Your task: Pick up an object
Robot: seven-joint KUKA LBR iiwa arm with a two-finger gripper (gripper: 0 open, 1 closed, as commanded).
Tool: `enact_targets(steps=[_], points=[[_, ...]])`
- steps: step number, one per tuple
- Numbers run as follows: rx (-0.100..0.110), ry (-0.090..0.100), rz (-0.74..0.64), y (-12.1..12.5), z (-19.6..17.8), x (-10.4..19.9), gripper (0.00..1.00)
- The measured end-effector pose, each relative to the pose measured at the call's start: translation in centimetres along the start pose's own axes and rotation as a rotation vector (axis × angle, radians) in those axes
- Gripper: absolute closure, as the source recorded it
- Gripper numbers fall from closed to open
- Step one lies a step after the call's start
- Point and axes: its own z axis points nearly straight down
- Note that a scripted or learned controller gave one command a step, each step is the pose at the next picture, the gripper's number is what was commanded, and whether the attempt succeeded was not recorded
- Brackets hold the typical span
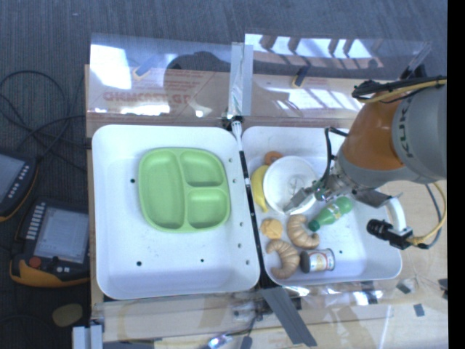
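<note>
Silvery claw (305, 197) hangs over the white bowl's (280, 184) rim beside the green bottle (330, 214); its grip state cannot be told.

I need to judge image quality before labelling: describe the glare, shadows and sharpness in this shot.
Camera view: bright window glare streaks the clear panels behind the bins; the white bins are evenly lit, with only soft shadows; the green tray is sharp, while the gripper over the white bowl looks slightly soft.
</note>
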Motion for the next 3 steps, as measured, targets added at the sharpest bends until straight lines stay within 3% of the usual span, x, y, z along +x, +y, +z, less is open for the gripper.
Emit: enact_targets(steps=[1,2,3], points=[[0.000,0.000,0.017,-4.2,-0.1,4.5,0.00],[0.005,0.008,0.004,3.3,0.3,-0.4,0.00],[0.052,0.023,-0.022,5.1,0.5,-0.9,0.00]])
